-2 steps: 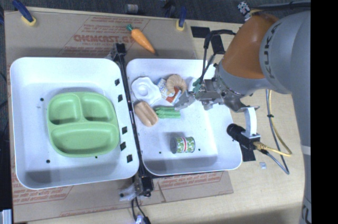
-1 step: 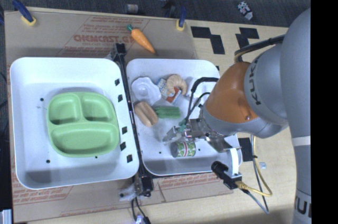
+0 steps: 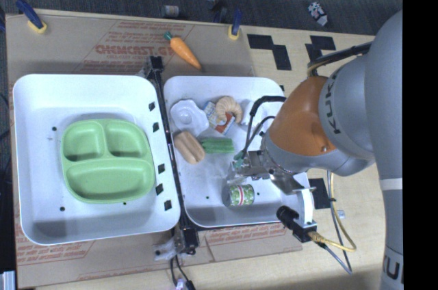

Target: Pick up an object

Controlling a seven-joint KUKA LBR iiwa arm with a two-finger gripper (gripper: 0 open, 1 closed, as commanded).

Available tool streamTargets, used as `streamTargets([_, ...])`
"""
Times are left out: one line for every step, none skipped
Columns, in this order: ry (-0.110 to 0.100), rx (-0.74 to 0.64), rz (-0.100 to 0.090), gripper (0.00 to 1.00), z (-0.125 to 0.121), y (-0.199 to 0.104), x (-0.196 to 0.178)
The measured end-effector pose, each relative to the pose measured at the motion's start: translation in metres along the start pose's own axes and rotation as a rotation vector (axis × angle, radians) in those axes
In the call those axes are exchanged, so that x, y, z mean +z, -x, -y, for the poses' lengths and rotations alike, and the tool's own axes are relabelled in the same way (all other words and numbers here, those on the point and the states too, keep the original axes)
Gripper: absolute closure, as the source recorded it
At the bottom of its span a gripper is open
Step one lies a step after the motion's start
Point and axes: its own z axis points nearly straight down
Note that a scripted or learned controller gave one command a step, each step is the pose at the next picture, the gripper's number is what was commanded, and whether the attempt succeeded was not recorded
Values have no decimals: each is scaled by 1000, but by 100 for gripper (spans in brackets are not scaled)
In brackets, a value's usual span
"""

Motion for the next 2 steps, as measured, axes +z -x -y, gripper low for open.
streamTargets([3, 10, 1, 100, -10, 45, -58])
streamTargets([3, 10, 1, 100, -17, 61, -88])
